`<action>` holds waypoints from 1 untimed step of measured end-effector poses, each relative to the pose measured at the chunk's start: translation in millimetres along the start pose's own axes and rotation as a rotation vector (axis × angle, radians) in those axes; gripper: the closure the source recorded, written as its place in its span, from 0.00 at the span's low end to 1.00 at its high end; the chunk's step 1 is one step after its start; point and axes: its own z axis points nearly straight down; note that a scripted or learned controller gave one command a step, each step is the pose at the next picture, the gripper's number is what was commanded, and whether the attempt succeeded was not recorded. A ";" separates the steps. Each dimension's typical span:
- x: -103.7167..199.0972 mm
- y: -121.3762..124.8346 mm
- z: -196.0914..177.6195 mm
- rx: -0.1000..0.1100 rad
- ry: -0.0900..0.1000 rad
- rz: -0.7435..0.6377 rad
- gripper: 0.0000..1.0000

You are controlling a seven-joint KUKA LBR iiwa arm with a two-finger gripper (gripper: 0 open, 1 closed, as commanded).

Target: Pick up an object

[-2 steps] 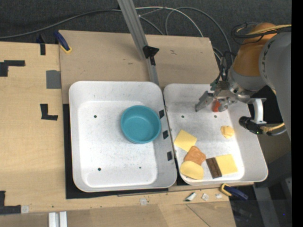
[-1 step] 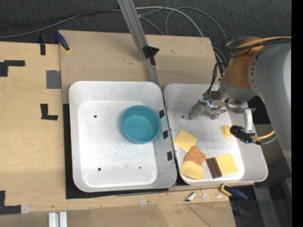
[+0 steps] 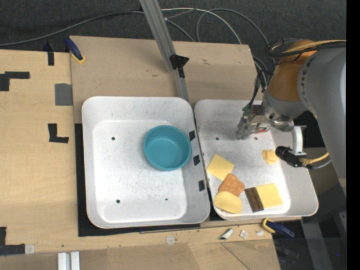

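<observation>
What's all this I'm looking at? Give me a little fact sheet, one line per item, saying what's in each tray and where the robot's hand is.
left tray: shallow white bin holding a round blue bowl
right tray: shallow white bin holding several small food-like pieces
pieces near front: flat yellow square, orange-brown lump, rounded yellow lump, dark brown bar beside a yellow block
piece at right side: small yellow chunk
hand: over the rear of the right tray, nothing seen between its fingers
arm: grey with orange band, entering from the right

Matt speckled white plastic bins (image 3: 101, 151), smooth teal plastic bowl (image 3: 166, 147) at frame centre, pale wood-grain bench (image 3: 34, 94) at left, brushed metal rail (image 3: 160, 32) at top, glossy orange wrist band (image 3: 284, 77)
</observation>
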 end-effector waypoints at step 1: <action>-1.2 7.2 -45.0 -0.006 0.000 0.002 1.00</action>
